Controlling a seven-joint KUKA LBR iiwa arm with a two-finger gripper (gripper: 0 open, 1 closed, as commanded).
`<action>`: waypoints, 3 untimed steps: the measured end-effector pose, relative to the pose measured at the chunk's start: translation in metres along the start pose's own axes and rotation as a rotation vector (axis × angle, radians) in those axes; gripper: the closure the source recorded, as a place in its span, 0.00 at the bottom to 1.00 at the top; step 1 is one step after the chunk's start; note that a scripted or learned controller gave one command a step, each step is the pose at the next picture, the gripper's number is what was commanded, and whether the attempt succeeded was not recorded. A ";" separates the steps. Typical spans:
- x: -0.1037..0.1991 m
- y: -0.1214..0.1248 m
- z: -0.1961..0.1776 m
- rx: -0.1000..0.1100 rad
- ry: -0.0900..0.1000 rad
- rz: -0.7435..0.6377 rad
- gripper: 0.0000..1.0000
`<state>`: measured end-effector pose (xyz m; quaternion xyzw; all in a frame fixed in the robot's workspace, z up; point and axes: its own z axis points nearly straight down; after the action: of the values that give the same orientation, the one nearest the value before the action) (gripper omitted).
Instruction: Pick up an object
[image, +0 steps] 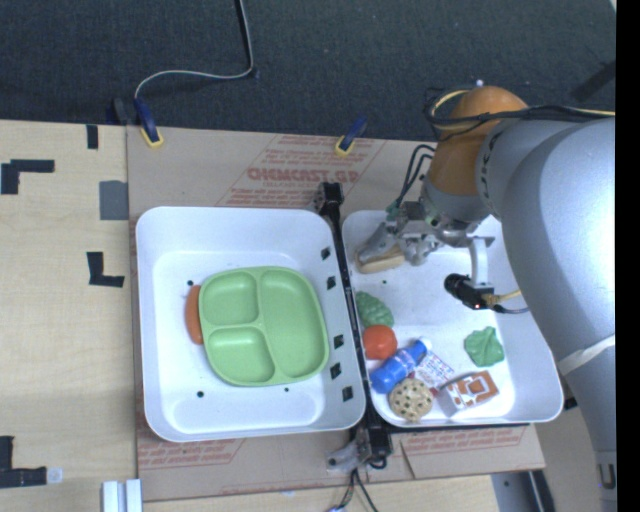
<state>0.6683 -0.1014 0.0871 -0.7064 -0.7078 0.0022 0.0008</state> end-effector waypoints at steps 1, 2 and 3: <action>0.000 0.000 0.000 0.000 0.000 0.000 0.00; -0.003 0.000 0.000 -0.002 0.001 -0.001 0.00; 0.004 0.001 0.000 -0.007 0.001 0.001 0.00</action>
<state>0.6695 -0.0971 0.0868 -0.7068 -0.7074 -0.0009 -0.0013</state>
